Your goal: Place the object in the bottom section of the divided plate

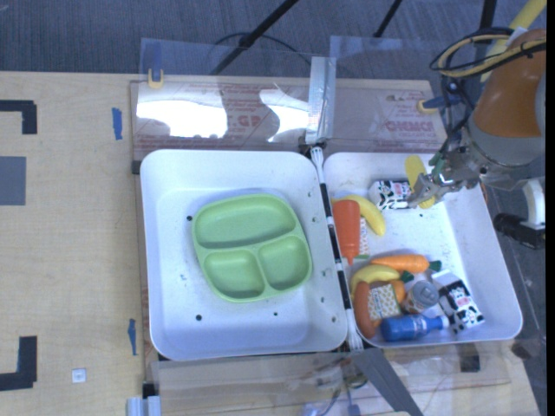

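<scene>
So the arm (512,111) was reaching in from the right, with the gripper (431,191) hanging low over the far end of the right bin (499,258). It was close to the back wall, right next to a small yellow piece (414,169). Honestly I couldn't tell if the claw was spread or pinched together, it was just too small and muddy at that angle. I also couldn't say whether the yellow piece was in its grip or just sitting beside it. If that was the object for the job, it was over the right bin, well apart from the plate. The green divided plate (196,229) sat in the middle of the left bin (165,189), a bit skewed, with one wide section on the far side and two smaller ones on the near side. All the other loose stuff lay in the right bin. A black-and-white cow-patterned thing (391,194) was just left of the gripper, and a banana (374,216) leaned against a tall orange block (347,229) by the bin's left wall. Nearer the camera was a carrot (401,263), with a second banana (373,276) touching it. A blue bottle (411,328) lay on its side at the front edge, and another cow-patterned item (460,306) sat just to its right.
</scene>
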Action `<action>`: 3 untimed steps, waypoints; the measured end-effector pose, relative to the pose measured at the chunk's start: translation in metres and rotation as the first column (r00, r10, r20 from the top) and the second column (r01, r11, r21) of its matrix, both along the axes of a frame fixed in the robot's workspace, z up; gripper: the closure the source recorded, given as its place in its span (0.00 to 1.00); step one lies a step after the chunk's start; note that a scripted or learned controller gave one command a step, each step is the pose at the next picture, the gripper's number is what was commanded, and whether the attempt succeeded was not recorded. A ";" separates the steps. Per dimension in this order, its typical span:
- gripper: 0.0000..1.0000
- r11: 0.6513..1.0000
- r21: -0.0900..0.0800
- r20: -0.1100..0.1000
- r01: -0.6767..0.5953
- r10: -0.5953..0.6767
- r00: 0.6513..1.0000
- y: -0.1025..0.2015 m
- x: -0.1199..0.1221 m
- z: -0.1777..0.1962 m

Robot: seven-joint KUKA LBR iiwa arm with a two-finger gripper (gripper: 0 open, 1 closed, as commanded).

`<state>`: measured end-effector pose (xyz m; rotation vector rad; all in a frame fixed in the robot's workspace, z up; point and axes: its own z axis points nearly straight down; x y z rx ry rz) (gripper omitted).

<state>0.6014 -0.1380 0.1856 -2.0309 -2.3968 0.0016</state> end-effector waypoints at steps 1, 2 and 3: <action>1.00 0.992 0.002 -0.004 -0.130 0.130 0.992 0.074 -0.010 -0.003; 1.00 0.962 0.002 -0.004 -0.272 0.272 0.962 0.155 -0.064 0.041; 1.00 0.961 0.002 -0.005 -0.278 0.278 0.961 0.235 -0.055 -0.012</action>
